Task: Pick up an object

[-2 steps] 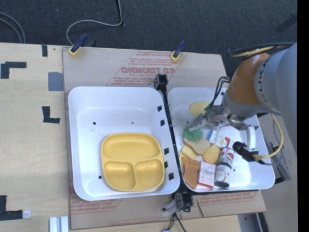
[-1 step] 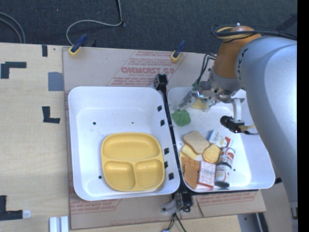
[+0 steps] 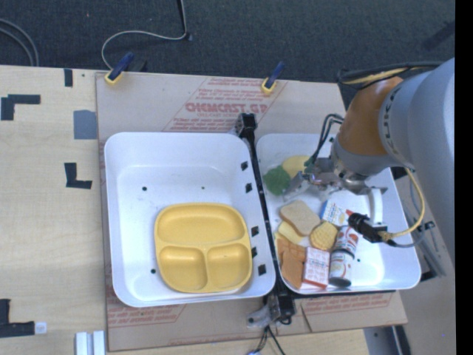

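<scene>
The landmark here is the black divider that runs between the two white bins. To the left of the divider lies the left bin, and in it a yellow compartment plate rests flat, toward the near half, with its right edge close to the divider. Its one long section is on the far side and two smaller sections are on the near side.

Just to the right of the divider, in the right bin, a green object sits at the far part, and a pale yellow object touches it on its right. Nearer to the camera, also close to the divider, there is a slice of bread, a round cracker and an orange flat piece. A red and white packet lies beside that piece, and a small dark bottle lies further from the divider (its label is too small to read).

The gripper is low in the right bin, just right of the green and pale yellow objects, with the orange band of the arm above it. Whether its opening is wide or narrow I cannot tell, and no object is seen between them.
</scene>
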Robot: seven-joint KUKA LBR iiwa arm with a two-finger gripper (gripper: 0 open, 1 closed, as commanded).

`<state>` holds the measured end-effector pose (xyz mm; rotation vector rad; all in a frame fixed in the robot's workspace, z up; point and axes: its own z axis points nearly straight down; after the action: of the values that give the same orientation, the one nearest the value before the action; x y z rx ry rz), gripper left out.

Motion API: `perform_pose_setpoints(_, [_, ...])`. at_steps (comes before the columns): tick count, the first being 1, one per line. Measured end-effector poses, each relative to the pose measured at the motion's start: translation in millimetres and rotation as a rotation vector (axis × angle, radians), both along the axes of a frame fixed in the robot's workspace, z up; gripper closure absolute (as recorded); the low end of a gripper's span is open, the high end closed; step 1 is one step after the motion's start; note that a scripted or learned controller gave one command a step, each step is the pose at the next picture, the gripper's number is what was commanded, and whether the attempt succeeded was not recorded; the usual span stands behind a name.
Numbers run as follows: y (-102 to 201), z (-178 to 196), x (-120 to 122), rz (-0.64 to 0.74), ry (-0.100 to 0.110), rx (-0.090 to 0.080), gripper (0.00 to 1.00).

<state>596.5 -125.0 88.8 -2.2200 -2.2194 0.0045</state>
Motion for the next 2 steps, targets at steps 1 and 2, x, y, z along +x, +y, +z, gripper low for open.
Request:
perform_pose_setpoints(1, [13, -4, 70, 0.005, -0.006, -0.002, 0.00])
perform_pose_setpoints(2, [22, 6, -29, -0.001, 0.009, 0.003, 0.00])
